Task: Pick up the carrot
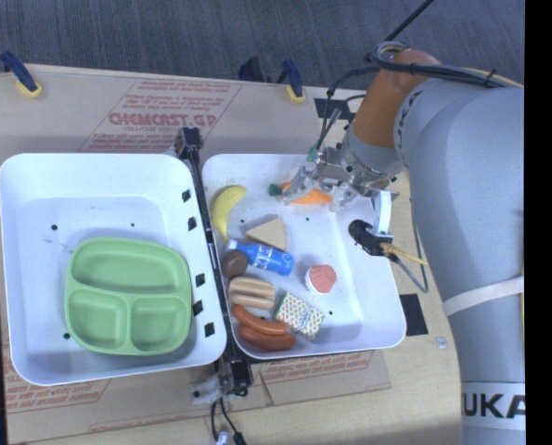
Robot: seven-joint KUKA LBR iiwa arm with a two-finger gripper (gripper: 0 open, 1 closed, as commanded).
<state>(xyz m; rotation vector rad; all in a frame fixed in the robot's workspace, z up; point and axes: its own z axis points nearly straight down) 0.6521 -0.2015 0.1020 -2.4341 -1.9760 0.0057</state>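
Carrot point(311, 196) is lying at the right bin's point(373, 327) far edge, green tip pointing left. Gripper point(329, 181) is sitting right over it; can't tell its state. Banana point(224, 208) and cheese wedge point(268, 233) are lying clear, so access looks free.

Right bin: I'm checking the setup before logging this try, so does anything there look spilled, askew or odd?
Nothing stands out. The toy foods lie loose inside the shallow white right bin, the orange carrot at its far edge by the robot's hand. The green divided plate sits flat in the left bin.
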